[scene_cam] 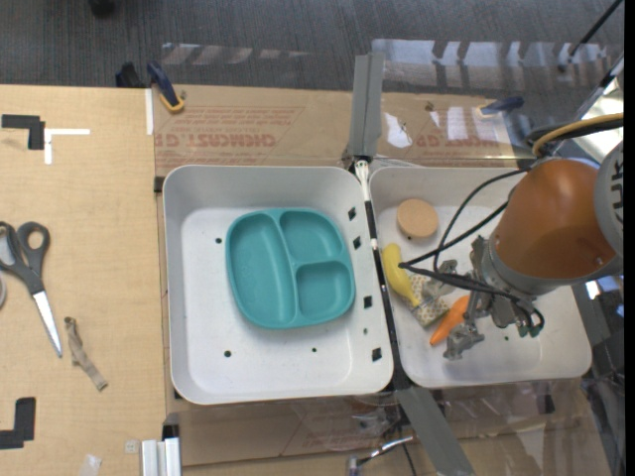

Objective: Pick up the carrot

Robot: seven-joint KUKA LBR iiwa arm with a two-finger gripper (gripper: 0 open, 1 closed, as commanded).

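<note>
A small orange carrot (445,324) lies slantwise in the right bin (566,360), near its front middle. My gripper (464,339) hangs low over the bin floor, right beside the carrot's lower right side and seemingly touching it. The orange band of the arm (553,221) and its cables hide the bin floor behind the gripper. Whether the carrot sits inside the gripper I cannot make out.
A yellow banana (397,270) and a speckled pale piece (428,306) lie just left of the carrot. A round tan disc (418,218) rests at the bin's back. The left bin (189,296) holds a teal divided plate (292,267). Scissors (35,276) lie on the bench at left.
</note>
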